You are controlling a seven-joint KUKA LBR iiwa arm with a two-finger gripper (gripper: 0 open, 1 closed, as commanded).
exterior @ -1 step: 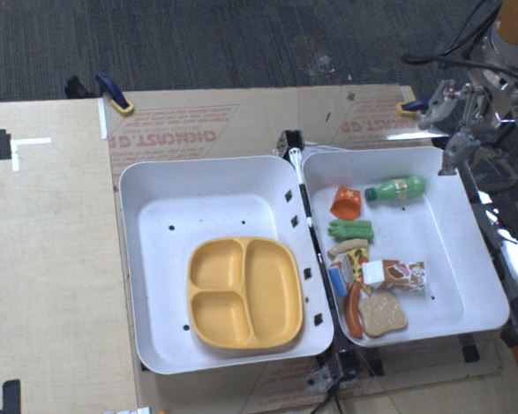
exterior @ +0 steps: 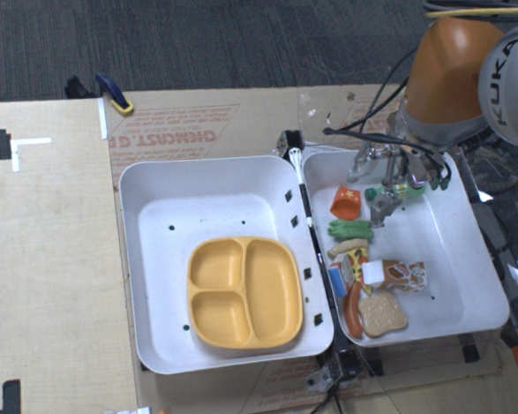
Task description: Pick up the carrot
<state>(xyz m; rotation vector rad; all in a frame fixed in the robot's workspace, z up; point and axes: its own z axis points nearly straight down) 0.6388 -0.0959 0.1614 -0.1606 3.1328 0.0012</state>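
Arm over the right bin, carrot lying at the bin's upper left.

Camera view: the metal pincer hangs in the right shallow white plastic bin, just right of the short orange tapered carrot; whether its fingers are apart or together cannot be told. Below the carrot lie a bumpy green vegetable piece, a red sausage and a tan bread slice. The left glossy bin holds a smooth yellow three-compartment plate on the pale wooden worktop.

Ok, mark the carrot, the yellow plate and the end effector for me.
carrot (exterior: 346, 202), camera view, middle of its orange body.
yellow plate (exterior: 245, 292), camera view, divider ridge.
end effector (exterior: 384, 203), camera view, between its fingertips.
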